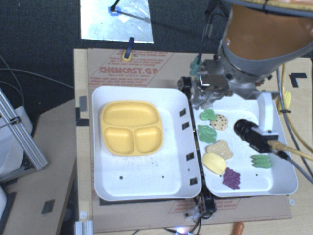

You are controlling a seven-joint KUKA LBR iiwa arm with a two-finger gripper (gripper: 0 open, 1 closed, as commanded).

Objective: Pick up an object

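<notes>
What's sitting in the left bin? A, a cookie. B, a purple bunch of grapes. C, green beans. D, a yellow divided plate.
D: the yellow divided plate lies alone in the left bin; the toy foods sit in the right bin.

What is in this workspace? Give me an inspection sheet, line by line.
Surface: two white bins, left bin and right bin, on cardboard.
Job's things: toy foods in right bin: lemon, grapes, cookie, green leaf, green beans.
Clutter: yellow divided tray in left bin.
Grippers: gripper at right bin's far left corner; finger state unclear.
Cables: yellow cable at right.
Surroundings: silver sheet, dark floor.
</notes>
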